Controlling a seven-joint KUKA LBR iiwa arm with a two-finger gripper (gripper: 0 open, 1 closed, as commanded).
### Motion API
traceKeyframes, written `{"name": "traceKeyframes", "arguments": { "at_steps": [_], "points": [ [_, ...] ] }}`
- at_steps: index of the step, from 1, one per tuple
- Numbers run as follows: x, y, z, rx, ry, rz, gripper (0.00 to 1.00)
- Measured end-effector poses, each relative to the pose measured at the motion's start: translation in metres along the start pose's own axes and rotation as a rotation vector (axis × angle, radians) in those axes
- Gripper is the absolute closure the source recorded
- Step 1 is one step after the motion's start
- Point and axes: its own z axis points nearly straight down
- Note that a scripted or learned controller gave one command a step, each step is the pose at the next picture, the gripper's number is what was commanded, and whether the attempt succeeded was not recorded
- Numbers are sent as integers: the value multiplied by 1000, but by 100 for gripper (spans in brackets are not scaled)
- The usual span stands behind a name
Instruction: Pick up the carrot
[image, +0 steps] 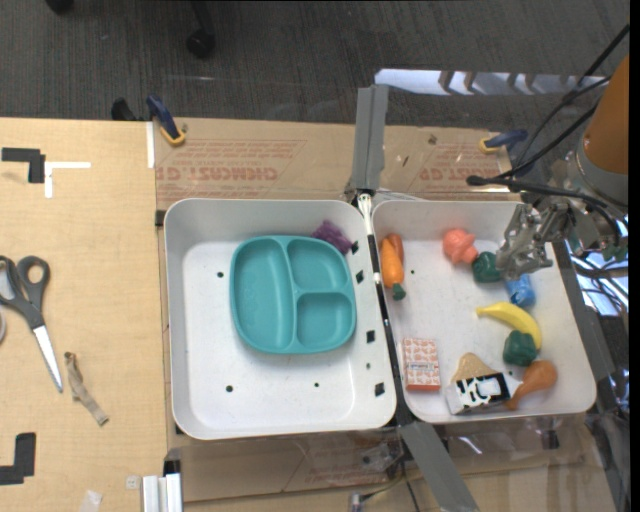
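Lying against the right bin's (585, 405) left wall, carrot (391, 262), long axis running along that wall. Well apart from gripper (524, 250) near the right wall; fingers' state unreadable.

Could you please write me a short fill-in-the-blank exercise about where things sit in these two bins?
1. The carrot lies in the ____ bin, against its left wall.
2. The teal plate has ____ compartments.
3. The gripper hangs over the right bin's ____ side, away from the carrot.
4. The banana is coloured ____.

Missing words: right; three; right; yellow
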Motion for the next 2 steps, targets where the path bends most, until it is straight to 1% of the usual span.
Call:
{"name": "traceKeyframes", "arguments": {
  "at_steps": [1, 2],
  "points": [
    [0, 0, 0, 0, 0, 0, 0],
    [13, 32, 106, -1, 2, -36, 0]
  ]
}}
